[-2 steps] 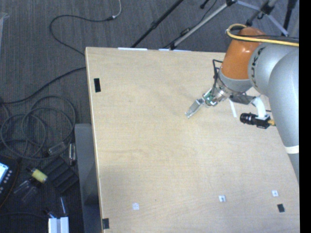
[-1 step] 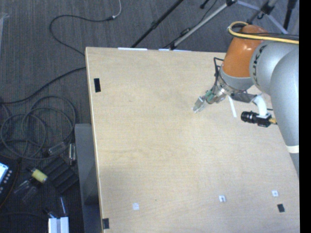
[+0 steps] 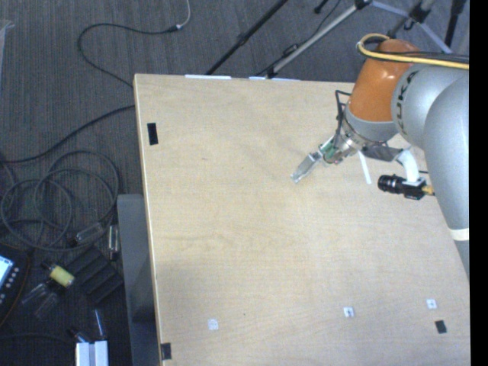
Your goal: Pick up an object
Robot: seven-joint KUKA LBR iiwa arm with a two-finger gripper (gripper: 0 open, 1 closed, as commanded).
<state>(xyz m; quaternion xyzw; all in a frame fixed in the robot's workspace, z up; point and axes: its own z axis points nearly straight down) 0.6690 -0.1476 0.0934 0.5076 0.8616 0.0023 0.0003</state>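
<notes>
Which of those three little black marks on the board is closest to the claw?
The upper-left mark, roughly level with the claw. The bottom-left mark and bottom-right mark sit far down by the lower edge of the board.

The board (image 3: 252, 235) is lying across the middle and right of the view, with the floor (image 3: 69, 67) showing at nine and twelve o'clock. The arm (image 3: 427, 120) is reaching in from two o'clock, its gripper (image 3: 305, 168) hanging over the board's upper middle. Cables (image 3: 53, 204) are lying on the floor at nine o'clock, beside the board's left edge.
</notes>
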